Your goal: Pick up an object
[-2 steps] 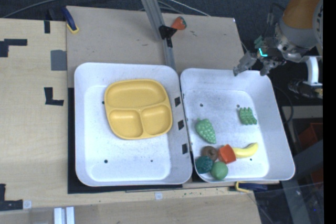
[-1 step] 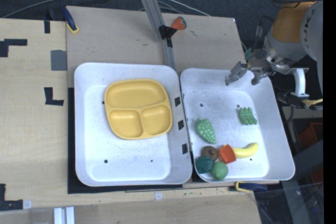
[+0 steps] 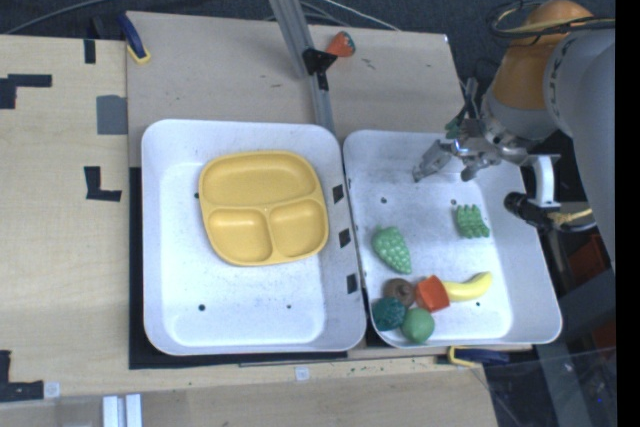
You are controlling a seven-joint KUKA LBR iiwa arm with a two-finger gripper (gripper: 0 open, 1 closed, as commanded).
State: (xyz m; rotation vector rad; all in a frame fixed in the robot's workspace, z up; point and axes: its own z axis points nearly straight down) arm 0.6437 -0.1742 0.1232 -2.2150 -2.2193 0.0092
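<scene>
The claw (image 3: 446, 163) is seen over the far part of the right bin (image 3: 520, 315), its two fingers spread apart with nothing between them, so it is judged to be open and empty. No object has been lifted yet; the task is taken to be at its start, with the whole pick left to be done. The candidate things are all found nearer the camera than the claw. A small green ridged block (image 3: 471, 221) lies closest, just below the claw and slightly toward the arm's side. A green bumpy fruit (image 3: 392, 250) lies below the claw and away from the arm. Further off, along the near wall of the bin, a yellow banana (image 3: 468, 288), an orange block (image 3: 433, 294), a brown ring (image 3: 401, 291), a teal piece (image 3: 389, 314) and a green ball (image 3: 418, 325) are clustered, several touching. A yellow divided plate (image 3: 265, 206) rests in the left bin (image 3: 165, 245), well apart from the claw. A descent onto one chosen object and a closing of the fingers are still needed.
</scene>
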